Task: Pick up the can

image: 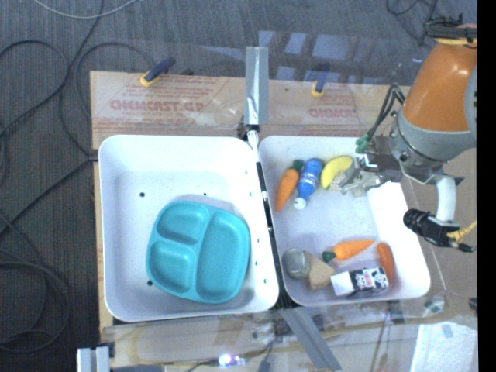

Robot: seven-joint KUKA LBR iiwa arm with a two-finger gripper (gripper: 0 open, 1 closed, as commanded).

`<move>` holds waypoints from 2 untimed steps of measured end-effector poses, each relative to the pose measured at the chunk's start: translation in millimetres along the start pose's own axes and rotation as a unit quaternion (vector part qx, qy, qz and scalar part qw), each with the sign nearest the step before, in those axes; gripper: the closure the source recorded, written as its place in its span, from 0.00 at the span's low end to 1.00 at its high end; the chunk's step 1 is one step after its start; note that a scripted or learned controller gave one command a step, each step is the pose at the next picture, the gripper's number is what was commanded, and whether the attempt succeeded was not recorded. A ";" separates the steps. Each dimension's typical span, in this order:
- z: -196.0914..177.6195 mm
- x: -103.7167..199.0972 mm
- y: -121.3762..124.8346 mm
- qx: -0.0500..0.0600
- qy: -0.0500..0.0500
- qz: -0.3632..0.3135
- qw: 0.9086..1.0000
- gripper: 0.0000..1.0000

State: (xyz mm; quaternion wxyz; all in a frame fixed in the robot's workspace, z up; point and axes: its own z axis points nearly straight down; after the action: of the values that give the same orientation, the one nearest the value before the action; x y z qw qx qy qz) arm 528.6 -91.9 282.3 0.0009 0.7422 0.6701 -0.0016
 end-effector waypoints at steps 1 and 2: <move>61.6 -29.3 65.6 0.002 0.000 0.159 0.987 1.00; 40.6 -8.0 119.8 0.001 0.000 0.259 0.966 1.00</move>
State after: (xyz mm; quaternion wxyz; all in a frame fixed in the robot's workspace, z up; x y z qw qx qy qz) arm 646.9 -112.2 241.6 0.0006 0.8905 0.4550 -0.0026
